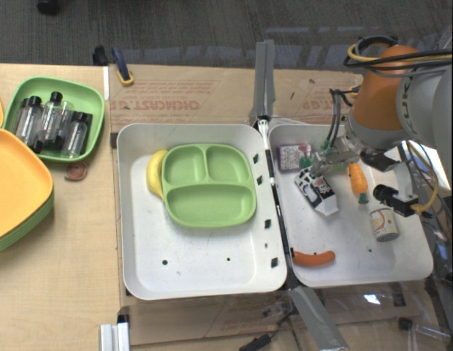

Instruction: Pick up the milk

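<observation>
The milk (318, 191) is a small white carton with black cow patches, lying tilted in the right bin (358, 269), near its upper left part. My gripper (323, 164) hangs just above the carton's upper end, below the orange-banded wrist that comes in from the right. It is very close to the carton or touching it, and the carton still rests on the bin floor.
Around the milk in the right bin lie a purple packet (291, 156), an orange carrot (357, 179), a small can (385, 224) and a sausage (314, 257). The left bin (197, 269) holds a green divided plate (208, 183) and a banana (154, 172).
</observation>
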Controlling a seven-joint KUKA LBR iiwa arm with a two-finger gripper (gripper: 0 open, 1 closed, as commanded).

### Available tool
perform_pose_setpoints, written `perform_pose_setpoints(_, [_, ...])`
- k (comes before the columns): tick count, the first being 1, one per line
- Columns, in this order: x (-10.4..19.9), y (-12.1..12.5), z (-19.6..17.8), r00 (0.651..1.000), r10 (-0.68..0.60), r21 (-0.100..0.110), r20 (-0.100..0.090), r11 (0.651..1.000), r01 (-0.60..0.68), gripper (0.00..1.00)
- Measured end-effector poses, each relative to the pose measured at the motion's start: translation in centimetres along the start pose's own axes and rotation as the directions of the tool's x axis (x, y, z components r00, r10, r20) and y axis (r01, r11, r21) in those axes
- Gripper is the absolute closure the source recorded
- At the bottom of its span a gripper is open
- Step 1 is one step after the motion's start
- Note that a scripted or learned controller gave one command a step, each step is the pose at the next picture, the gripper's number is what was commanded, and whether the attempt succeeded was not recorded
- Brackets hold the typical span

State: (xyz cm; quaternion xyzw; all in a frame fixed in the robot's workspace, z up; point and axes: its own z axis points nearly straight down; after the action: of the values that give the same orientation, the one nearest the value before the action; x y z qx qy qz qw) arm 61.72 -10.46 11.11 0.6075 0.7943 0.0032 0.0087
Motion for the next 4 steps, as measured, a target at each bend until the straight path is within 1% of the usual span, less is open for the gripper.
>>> perform_pose_setpoints(1, [6.2,5.3,-8.0,0.997,-0.079,0.015,-0.009,0.997,0.079,1.0])
perform_pose_setpoints(2, [4.6,3.2,-7.9,0.926,0.378,0.023,-0.001,0.926,-0.378,1.0])
perform_pose_setpoints(3, [9.1,4.9,-13.9,0.967,0.256,0.019,-0.003,0.966,-0.256,1.0])
perform_pose_setpoints(4, [8.1,3.2,-8.0,0.974,0.228,0.021,-0.004,0.973,-0.228,1.0])
